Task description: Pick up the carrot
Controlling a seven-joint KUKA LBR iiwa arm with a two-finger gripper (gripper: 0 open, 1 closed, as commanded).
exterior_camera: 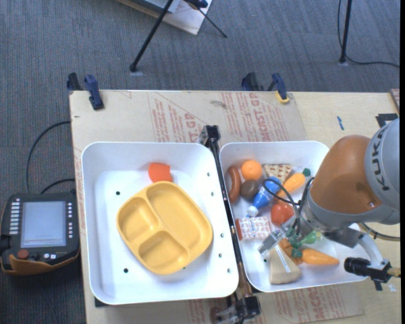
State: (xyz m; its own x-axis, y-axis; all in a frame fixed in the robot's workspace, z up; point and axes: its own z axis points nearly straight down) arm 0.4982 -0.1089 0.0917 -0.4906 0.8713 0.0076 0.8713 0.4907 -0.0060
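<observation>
- Nearest the camera, at the bottom edge of the camera view, a dark clamp (237, 309) is seen at the front of the bench (189, 110), between the two bins.
- Just above it, the front rim of the right bin (317, 290) is met, and inside it a pale wedge-shaped piece (282, 270) is found lying by the front wall.
- The carrot (318, 257) is spotted right beside that wedge, laid flat with its green top pointing left and its orange tip pointing right.
- The gripper (278, 240) is seen lowered into the right bin, just left of the carrot's green top; whether the jaws are apart or together cannot be told, as they are blurred and partly covered by the wrist.
- The arm (354, 181) is seen reaching in from the right, its orange band over the bin's right half.
- A second, smaller carrot (295, 181) is noted near the back of the bin, beside an orange ball (251, 169), a blue-and-white bottle (261, 198), a red tomato (281, 212) and a red-and-white packet (254, 228).
- In the left bin (98, 160), a yellow divided plate (164, 227) is seen, with an orange block (160, 172) just behind it.
- Off the bench at left, a control pendant (39, 231) is seen on the carpet.
</observation>
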